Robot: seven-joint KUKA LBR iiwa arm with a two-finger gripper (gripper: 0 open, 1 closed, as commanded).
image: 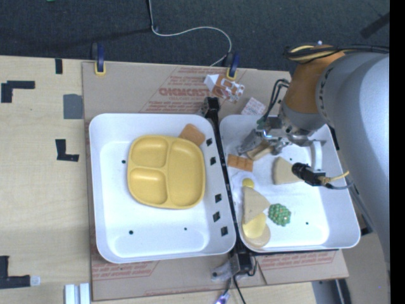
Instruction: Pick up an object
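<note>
Grey arm fills the right side, closest to the lens, orange band just above the wrist. Pincer sits low in the upper part of the right bin, pointing left toward the divider between the bins. Can't tell whether it's wide or narrow; the tips are lost in clutter, and nothing is clearly seen between them.

Relative to the pincer:
- tan block: just below-left, close to the tips, maybe touching, can't confirm.
- pale wedge: just below-right, near a black cable fitting hanging off the wrist.
- small yellow piece: further below, sitting at the top of a cream slice.
- yellow disc: at the bottom of that slice, near the bin's front wall, well away from the pincer.
- green knobbly ball: below, just right of the slice.
- yellow divided plate: far left, in the middle of the left bin.
- orange-brown block: left, in the left bin, touching the plate's upper right edge.

Both bins sit on a cardboard sheet on the tabletop. Small printed box lies on the cardboard above-left of the pincer, outside the bins.
</note>
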